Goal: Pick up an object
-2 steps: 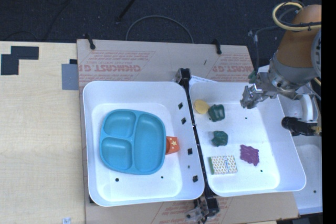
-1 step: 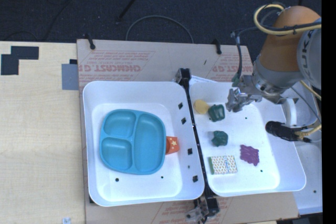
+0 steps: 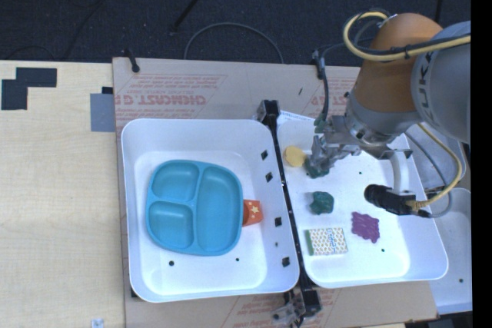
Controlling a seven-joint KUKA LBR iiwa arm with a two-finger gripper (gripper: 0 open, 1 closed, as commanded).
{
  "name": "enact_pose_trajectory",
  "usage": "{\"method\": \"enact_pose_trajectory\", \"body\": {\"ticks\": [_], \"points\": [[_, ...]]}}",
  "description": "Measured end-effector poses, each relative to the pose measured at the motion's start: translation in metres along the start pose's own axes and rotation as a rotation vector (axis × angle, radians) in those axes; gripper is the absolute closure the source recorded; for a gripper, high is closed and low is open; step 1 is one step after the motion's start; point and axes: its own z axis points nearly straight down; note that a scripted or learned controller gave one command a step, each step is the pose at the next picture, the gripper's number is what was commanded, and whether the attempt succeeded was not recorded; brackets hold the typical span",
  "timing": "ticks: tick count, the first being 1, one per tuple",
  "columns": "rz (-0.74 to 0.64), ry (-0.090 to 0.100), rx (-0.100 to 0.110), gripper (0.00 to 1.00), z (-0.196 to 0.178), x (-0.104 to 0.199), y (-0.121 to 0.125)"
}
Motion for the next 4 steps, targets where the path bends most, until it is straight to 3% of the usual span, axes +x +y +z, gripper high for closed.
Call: {"method": "enact_pose_trajectory", "body": {"ticks": [3, 4], "points": [[-0.002, 0.0, 0.002, 1.0, -0.022, 0.154, -0.085], [0.002, -0.002, 0.001, 0.0, -0.022, 0.152, -0.084]]}}
